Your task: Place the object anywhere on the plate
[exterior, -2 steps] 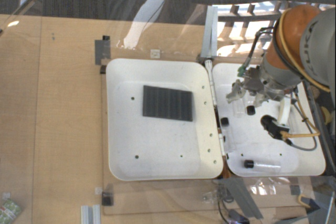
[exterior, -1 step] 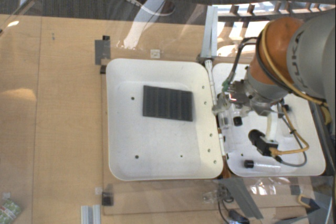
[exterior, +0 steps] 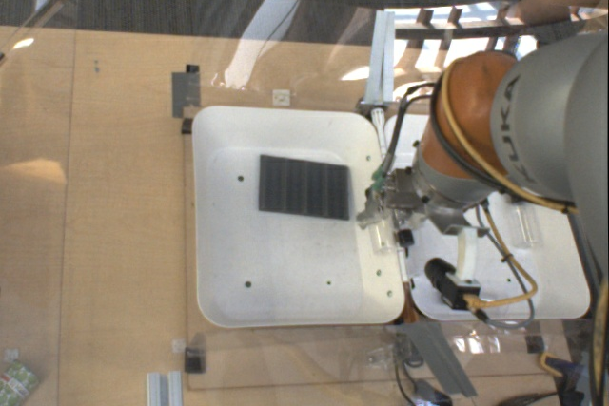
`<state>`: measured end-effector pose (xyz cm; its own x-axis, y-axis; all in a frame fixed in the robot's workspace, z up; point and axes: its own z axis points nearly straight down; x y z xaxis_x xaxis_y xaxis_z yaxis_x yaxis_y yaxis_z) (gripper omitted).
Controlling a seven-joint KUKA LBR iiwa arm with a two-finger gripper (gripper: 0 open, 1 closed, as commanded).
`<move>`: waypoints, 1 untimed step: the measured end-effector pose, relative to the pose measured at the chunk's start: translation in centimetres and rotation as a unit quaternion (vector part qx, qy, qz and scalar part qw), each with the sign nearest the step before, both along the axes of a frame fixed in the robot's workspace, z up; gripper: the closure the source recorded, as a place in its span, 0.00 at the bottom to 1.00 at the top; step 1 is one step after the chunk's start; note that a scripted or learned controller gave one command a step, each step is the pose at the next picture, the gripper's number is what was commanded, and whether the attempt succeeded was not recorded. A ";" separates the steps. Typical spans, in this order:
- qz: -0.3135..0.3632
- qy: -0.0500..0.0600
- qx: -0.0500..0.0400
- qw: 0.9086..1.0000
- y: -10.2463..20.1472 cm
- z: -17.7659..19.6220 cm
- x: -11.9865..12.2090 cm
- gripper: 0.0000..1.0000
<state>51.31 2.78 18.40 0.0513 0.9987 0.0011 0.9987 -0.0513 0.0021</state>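
A pale wooden tabletop point(exterior: 95, 233) under a sheet of clear, glare-streaked plastic carries 2 shallow white bins side by side, with dark ribbed flooring beyond its far edge. The left bin point(exterior: 285, 290) holds a dark grey ridged rectangular plate point(exterior: 304, 186), lying flat in the bin's upper middle, apart from every wall. The rest of that bin's floor is bare white, marked by a few small dark dots.

The grey arm point(exterior: 552, 128), its orange band point(exterior: 471, 105) curving above the wrist, reaches in from the right and hangs over the seam between the 2 bins. Its tool point(exterior: 385, 214) sits above the left bin's right rim, just right of the plate and clear of it. The wrist hides the fingers, so whether the tool is wide, narrow or holding anything cannot be told.

The right bin point(exterior: 561, 295) lies largely beneath the arm. A yellow cable point(exterior: 500, 299) and black fittings trail over it. The object to be placed cannot be made out.
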 end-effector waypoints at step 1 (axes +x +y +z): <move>0.003 0.000 0.000 1.000 6.5 0.0 -1.7 1.00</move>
<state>49.58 9.28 18.38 0.0449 0.9990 0.0014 0.9990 -0.0449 0.0014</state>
